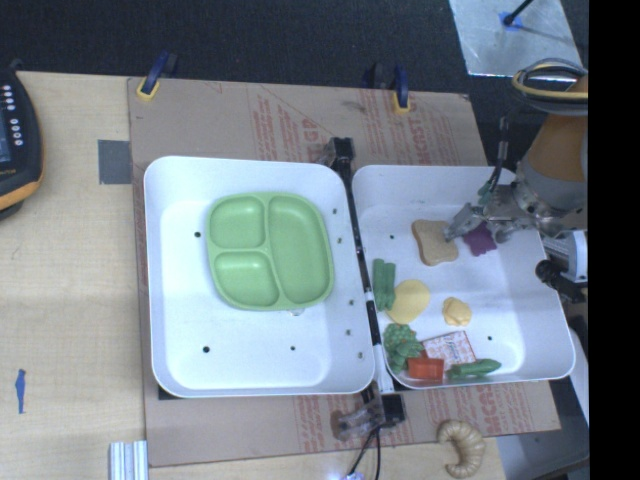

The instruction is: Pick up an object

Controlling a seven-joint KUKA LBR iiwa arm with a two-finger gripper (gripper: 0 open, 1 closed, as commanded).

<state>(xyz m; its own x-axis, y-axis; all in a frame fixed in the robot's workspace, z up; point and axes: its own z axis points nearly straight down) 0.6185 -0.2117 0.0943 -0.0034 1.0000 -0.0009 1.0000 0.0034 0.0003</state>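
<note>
Seemingly the gripper (pixel 478 226) sits low in the right bin (pixel 520 298), at a small purple object (pixel 481 240) just beside a tan bread slice (pixel 434 242); whether the fingers are shut on the purple piece I cannot tell. It looks like light, stiff toy food, best pinched across its narrow sides. The left bin (pixel 180 338) holds a green divided plate (pixel 270 251); toy vegetables crowd the right bin's lower left.

Light wooden bench (pixel 60 298), brown cardboard sheet (pixel 300 118), dark floor (pixel 250 18)
</note>
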